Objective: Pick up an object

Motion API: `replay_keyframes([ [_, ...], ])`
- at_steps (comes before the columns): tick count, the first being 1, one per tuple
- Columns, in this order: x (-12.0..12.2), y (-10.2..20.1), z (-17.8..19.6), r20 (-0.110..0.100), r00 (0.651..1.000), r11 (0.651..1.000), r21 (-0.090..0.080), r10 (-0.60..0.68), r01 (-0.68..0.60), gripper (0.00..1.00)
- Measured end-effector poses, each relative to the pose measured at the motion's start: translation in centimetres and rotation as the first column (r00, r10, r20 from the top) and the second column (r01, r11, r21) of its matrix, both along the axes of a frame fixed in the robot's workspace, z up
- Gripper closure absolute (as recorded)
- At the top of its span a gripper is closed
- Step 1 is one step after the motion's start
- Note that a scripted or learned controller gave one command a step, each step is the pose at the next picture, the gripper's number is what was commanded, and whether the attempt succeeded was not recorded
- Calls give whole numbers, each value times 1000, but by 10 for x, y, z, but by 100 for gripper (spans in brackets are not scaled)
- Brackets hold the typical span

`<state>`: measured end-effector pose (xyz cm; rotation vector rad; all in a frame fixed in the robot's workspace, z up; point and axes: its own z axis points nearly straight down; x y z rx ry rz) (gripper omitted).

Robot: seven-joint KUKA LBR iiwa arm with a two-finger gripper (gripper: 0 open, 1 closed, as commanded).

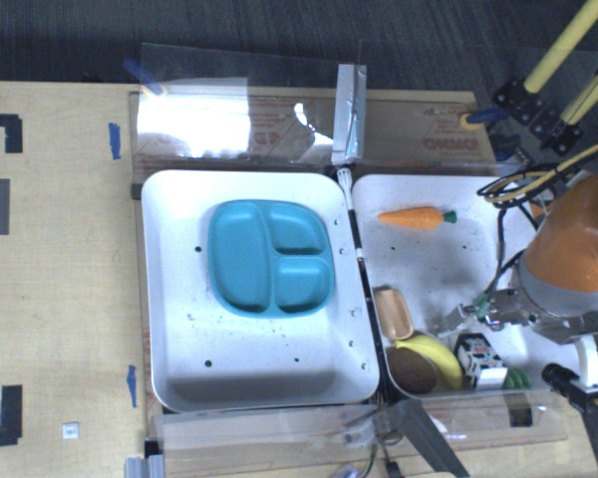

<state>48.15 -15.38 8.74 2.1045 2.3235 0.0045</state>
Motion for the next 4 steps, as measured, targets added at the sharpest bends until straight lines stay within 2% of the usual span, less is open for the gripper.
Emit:
replay_keyframes([
  [1, 34, -55, 1, -6, 995, 995, 16, 98, -97, 0],
  [2, 95, 3, 38, -3, 996, 996, 3, -92, 92, 0],
  [3, 183, 21, -1, -18, 1000, 1000, 2, 6, -6, 0],
  [4, 181, 50, -3, -24, 985, 985, -6, -172, 172, 0],
])
